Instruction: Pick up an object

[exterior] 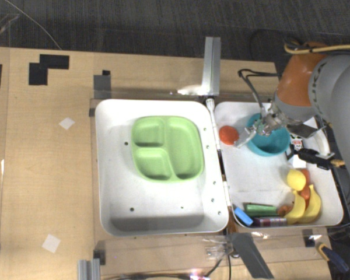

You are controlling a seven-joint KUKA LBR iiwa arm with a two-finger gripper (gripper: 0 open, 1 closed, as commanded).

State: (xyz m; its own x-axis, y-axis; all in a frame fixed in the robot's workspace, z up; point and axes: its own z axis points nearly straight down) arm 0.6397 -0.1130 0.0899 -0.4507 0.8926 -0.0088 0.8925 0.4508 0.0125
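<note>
My gripper [261,126] hangs low over the back of the right bin [251,179], at the left rim of a teal bowl [273,142]. Just left of it lies a red-orange ball [228,135], apart from the bowl. Nearer the front right sit a yellow lemon [296,179] and a banana [308,206]. A green marker [261,208] and a blue piece [242,216] lie along the front wall. The view does not show anything held in the gripper.
The left bin [114,156] holds a green divided plate [166,147]. The grey arm with its orange band [296,80] crosses the right bin's back right corner. Black cables [309,153] trail over the right wall.
</note>
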